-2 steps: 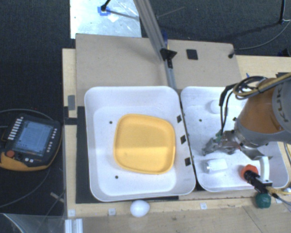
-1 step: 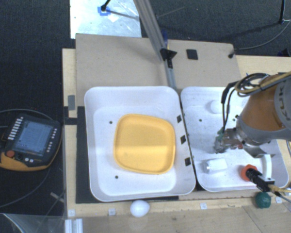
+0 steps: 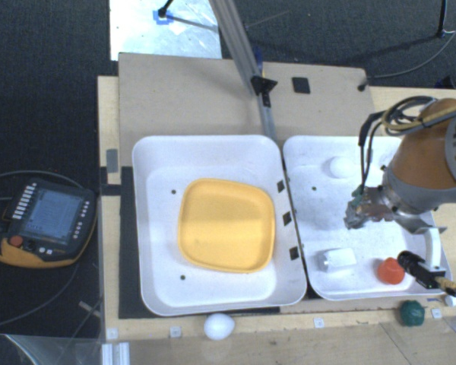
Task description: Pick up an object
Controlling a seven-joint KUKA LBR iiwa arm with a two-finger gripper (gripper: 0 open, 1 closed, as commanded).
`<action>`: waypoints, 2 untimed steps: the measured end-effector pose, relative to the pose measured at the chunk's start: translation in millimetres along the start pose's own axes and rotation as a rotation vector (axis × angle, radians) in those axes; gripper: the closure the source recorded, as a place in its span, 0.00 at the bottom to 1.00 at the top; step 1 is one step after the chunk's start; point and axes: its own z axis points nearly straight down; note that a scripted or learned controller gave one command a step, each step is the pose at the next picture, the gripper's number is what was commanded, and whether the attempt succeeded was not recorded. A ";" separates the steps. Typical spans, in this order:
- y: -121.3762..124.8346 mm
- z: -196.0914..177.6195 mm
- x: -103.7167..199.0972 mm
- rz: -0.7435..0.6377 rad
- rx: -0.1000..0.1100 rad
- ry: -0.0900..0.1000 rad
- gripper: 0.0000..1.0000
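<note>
Nearest the camera, a white egg-shaped ball (image 3: 219,326) and a dark green ball (image 3: 412,312) lie on the table (image 3: 342,327) in front of the bins, outside them. Behind these, the left bin (image 3: 148,204) holds a yellow plate (image 3: 227,224), while the right bin (image 3: 311,204) holds the likely targets: a white block (image 3: 338,260) near its front wall, a red ball (image 3: 391,271) to the right of it, and a white ball (image 3: 339,166) toward the back. Judging by looks, all three are small and light; the block seems stiff with flat sides, so a pinch across its short width should hold well, whereas the balls look smooth and may roll or squirt out unless taken squarely across the middle. Whether the jaws (image 3: 359,213) are open or closed cannot be told, as the wrist hides them; they hang over bare bin floor roughly midway between the white ball and the block, touching neither. Sitting in front of the jaws and slightly left, the block looks the closest pick, with the red ball well off to the right
</note>
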 end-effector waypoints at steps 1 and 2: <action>1.4 -52.6 -0.1 0.000 -0.001 0.000 1.00; 18.9 -53.5 39.9 -0.004 0.003 0.002 1.00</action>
